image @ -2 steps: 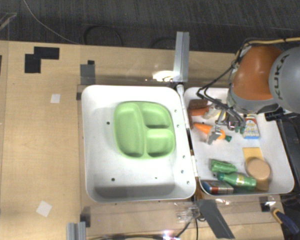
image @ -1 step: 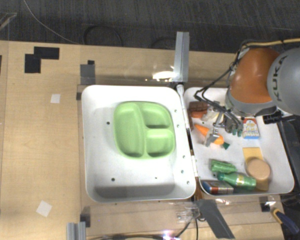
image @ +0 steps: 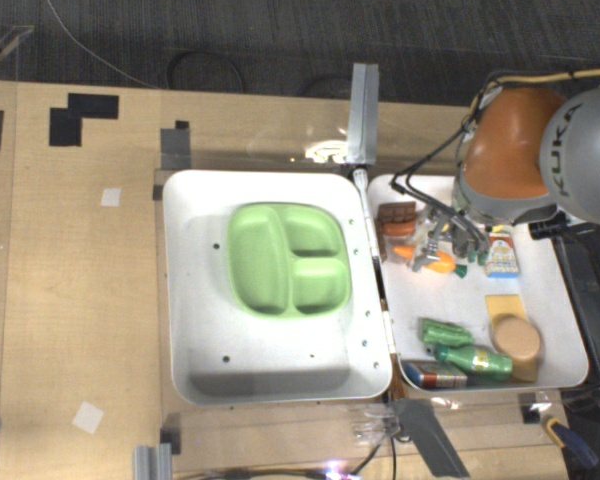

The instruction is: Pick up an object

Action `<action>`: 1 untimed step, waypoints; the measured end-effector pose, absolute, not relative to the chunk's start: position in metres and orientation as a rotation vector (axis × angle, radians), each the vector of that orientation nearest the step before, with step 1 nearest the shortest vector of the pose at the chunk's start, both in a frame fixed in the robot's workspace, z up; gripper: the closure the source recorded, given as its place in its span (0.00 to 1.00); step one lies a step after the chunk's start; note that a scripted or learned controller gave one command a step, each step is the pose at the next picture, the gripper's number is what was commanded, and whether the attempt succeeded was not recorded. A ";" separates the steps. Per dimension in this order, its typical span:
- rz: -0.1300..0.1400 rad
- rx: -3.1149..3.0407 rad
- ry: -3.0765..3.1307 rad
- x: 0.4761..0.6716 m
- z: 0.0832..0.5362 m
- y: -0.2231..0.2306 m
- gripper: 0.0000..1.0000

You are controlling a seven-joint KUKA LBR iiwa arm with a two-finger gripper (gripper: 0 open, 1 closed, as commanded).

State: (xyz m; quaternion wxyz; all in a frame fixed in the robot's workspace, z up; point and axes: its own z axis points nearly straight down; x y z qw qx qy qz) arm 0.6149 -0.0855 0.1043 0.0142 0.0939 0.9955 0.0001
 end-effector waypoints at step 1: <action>0.007 0.318 3.105 0.635 0.192 -0.020 1.00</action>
